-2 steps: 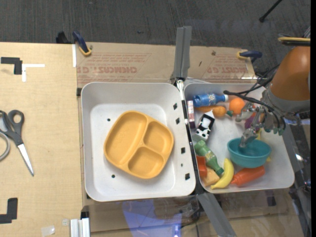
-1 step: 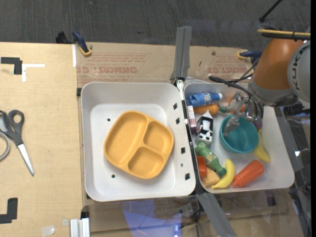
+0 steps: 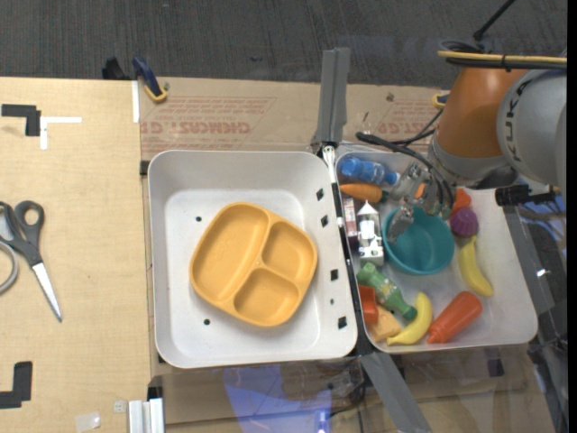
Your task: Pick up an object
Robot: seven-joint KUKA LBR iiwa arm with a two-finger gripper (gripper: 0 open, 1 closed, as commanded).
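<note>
- The jaws are too small and blurry to read, so I cannot tell how they stand, and nothing can be seen held in them.
- The gripper (image 3: 416, 198) hangs low over the right bin (image 3: 518, 323), at the back edge of the teal bowl (image 3: 419, 244).
- It looks very close to the bowl's rim, maybe touching it, but that is hard to tell.
- Just beside it lie a blue bottle (image 3: 368, 169) and an orange carrot (image 3: 361, 190).
- A purple ball (image 3: 463, 221) sits on the bowl's other side, with a yellow banana (image 3: 475, 269) near it.
- Toward the front lie a second banana (image 3: 413, 324), a red pepper (image 3: 455, 317) and a green toy (image 3: 386, 289).
- The left bin (image 3: 171, 332) holds a yellow tray plate (image 3: 253, 263) with three parts.
- I think the step now is reaching down to grab something, most likely the bowl.
- Next, the arm (image 3: 505, 120) needs the rim between the jaws, a firm squeeze, then a straight lift.
- The toys are crowded, so it may bump a neighbor.
</note>
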